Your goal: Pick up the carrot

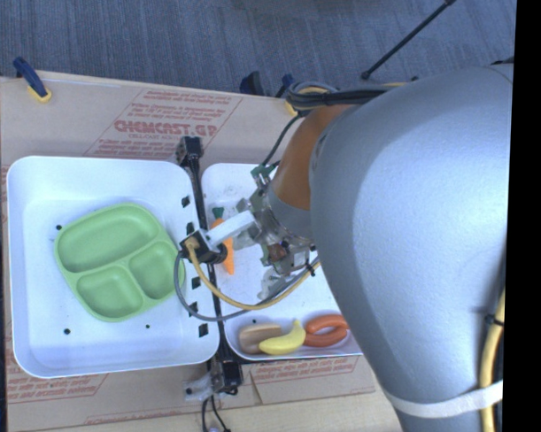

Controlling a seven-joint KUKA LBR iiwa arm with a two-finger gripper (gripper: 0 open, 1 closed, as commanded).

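The carrot (227,259) appears not yet grasped by the gripper (268,248), whose state cannot be told; centred closing is needed.

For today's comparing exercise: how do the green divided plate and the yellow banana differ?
The green three-compartment plastic plate is broad and flat; the yellow toy banana is slim and curved. The plate is much the larger. The plate lies in the view's left white bin, the banana in the right bin. Both rest on bin floors.
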